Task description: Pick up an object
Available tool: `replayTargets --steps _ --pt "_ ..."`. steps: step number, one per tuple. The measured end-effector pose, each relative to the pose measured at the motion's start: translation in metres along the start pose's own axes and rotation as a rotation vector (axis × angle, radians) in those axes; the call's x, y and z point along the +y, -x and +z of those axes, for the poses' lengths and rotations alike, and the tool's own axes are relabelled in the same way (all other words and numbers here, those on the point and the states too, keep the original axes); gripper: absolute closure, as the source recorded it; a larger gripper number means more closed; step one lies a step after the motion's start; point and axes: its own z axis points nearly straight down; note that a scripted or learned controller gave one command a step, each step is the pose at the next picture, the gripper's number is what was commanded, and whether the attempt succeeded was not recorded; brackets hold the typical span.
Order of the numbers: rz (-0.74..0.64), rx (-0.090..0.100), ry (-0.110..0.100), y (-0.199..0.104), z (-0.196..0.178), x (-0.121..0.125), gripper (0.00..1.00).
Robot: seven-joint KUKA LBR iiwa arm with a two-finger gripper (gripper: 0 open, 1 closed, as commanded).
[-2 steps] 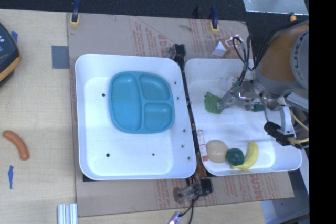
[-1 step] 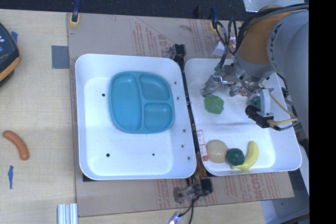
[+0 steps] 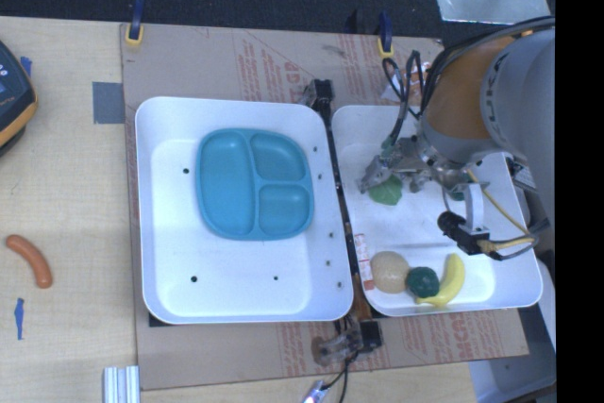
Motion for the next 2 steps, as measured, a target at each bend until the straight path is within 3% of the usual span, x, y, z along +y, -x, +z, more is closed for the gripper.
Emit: replayTargets --steps 1,2 --pt "-0.001 -0.001 -0.001 0.0010 -0.0103 0.0000 1.00" --pt "-0.002 -0.001 -0.001 0.0010 -0.0103 0.0000 0.00"
